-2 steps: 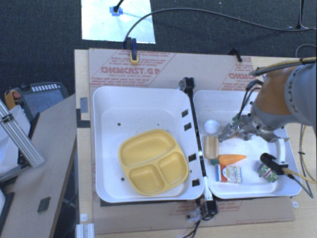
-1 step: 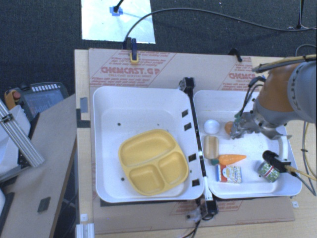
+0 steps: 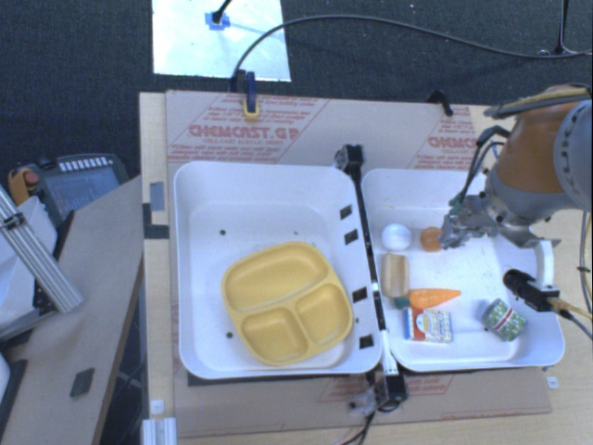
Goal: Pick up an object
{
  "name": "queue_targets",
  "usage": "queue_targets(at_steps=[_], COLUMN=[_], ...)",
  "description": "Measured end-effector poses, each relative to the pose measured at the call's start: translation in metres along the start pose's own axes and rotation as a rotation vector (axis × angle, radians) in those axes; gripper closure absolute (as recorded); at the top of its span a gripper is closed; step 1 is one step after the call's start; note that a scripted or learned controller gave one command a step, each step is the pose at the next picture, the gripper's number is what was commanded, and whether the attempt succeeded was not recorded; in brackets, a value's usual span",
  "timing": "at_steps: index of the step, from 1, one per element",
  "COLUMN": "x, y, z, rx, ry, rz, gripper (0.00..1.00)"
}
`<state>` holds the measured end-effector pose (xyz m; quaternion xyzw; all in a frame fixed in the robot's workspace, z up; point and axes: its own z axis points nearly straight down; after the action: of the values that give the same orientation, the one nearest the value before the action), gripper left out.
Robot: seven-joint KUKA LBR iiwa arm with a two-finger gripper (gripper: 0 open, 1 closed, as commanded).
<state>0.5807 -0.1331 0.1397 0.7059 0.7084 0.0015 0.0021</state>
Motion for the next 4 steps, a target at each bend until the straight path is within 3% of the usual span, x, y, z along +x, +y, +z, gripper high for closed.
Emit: queue_targets(at_steps=[2, 3, 4], x=[-0.003, -0.003, 0.054], y=[0.014, 0.016, 0.021], z=[-0.122, -0.158, -0.151], rx=[-0.003, 0.000, 0.003], ry=[-0.001, 0.000, 0.002], rz=[-0.002, -0.002, -0.006], gripper=[1.00, 1.00, 1.00])
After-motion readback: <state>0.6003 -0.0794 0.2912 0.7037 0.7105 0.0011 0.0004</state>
